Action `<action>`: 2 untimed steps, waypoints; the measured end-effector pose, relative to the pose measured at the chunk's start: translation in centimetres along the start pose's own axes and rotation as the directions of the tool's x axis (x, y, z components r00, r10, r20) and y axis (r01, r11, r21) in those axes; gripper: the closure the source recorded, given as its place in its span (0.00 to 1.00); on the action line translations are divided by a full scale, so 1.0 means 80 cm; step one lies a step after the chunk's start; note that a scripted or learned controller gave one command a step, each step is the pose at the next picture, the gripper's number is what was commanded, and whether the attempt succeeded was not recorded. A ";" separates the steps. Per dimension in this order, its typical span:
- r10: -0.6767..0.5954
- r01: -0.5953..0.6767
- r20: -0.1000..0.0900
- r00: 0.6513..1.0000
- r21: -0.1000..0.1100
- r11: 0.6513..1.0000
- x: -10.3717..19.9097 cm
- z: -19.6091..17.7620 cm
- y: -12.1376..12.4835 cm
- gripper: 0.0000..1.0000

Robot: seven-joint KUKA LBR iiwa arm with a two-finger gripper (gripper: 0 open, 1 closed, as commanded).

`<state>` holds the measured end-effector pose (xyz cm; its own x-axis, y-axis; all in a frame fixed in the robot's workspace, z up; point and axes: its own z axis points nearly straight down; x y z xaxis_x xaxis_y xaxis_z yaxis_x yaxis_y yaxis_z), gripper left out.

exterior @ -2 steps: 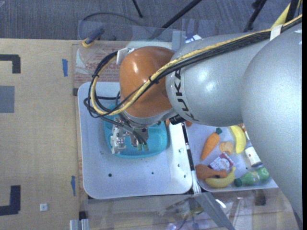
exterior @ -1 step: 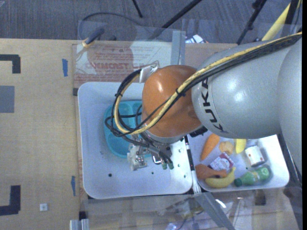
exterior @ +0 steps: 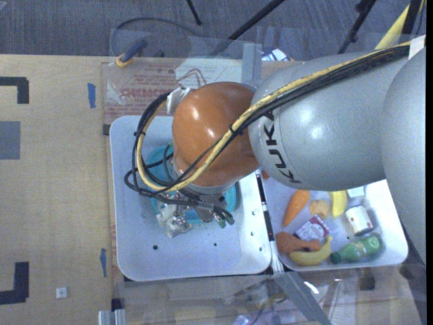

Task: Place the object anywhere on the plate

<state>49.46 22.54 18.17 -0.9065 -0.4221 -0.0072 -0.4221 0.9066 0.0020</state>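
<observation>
Plate (exterior: pixel 161 162), teal — mostly covered by the orange wrist band (exterior: pixel 206 141) and cables (exterior: pixel 145 175); only rim slivers show, up-left and right of the gripper (exterior: pixel 179 221).

Gripper — fingertips lost in a tangle of metal and wire; their spacing cannot be told, nor whether anything sits between them.

Left bin (exterior: pixel 135 249) — far edge hidden under the arm.

Right bin (exterior: pixel 392 249), well right of the fingers — upper part covered by the grey arm link (exterior: pixel 338 127). Carrot (exterior: pixel 295 207), yellow item (exterior: pixel 338 202) and small packet (exterior: pixel 311 231): partly overlapped, print too small to read.
</observation>
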 end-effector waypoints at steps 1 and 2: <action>0.001 -0.001 0.000 1.000 0.000 1.000 0.000 0.000 0.000 0.00; 0.003 -0.003 0.007 1.000 -0.002 1.000 -0.002 -0.014 0.000 1.00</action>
